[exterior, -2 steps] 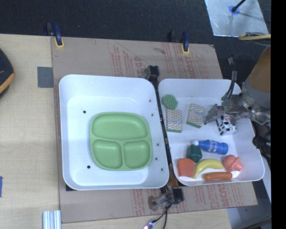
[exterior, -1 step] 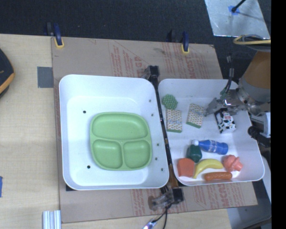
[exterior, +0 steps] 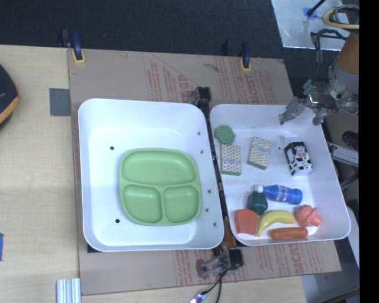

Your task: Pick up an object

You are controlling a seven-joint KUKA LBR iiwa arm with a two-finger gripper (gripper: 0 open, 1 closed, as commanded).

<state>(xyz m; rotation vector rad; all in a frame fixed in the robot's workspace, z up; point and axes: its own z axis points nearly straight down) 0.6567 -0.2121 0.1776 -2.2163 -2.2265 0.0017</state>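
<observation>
Here, left to right:
Table: tan wood — two white bins sit on a cardboard sheet.
Left bin: holds a green divided plate, lying flat near its centre.
Right bin: green round piece, two patterned packets side by side, black-and-white cow toy, blue bottle, green bottle, banana, sausage touching the banana.
Claw: over the right bin's far right corner, well apart from the toys — fingers spread, nothing between them.
</observation>
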